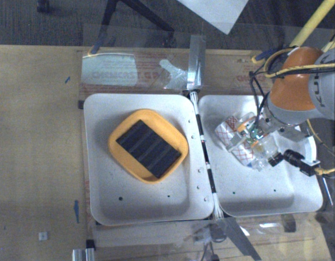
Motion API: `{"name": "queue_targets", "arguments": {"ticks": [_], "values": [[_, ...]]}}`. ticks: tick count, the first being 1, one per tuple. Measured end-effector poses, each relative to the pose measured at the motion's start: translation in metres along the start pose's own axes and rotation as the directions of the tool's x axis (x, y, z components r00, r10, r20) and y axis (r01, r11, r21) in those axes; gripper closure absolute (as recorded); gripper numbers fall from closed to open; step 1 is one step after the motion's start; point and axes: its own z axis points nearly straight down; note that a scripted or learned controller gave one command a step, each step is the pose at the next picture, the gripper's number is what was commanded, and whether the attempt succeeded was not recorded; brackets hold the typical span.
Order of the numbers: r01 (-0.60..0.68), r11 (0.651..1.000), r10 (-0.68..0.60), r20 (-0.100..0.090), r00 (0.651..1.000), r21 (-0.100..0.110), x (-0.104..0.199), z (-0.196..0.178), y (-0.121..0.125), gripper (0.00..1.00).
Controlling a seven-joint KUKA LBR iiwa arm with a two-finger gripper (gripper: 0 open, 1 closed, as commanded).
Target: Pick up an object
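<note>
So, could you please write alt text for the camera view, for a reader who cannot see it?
A grey and orange robot arm reaches from the right into the right bin, its gripper low over a crumpled white and red wrapper. The left bin holds an orange dish with a dark ribbed insert.

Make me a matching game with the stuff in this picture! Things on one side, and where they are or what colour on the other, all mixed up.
Things:
1. yellow tray with black ridged top
2. crumpled red-and-white wrapper
3. band on the arm
4. office chair base

Clues:
A. orange
B. right bin
C. on the floor beyond the bench
D. left bin

Pairs: 1-D, 2-B, 3-A, 4-C
</note>
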Motion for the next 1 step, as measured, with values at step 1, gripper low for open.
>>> {"name": "queue_targets", "arguments": {"ticks": [1], "values": [[0.296,0.955,-0.296,-0.001,0.955,0.002,0.0133,-0.0768,0.0722,1.00]]}}
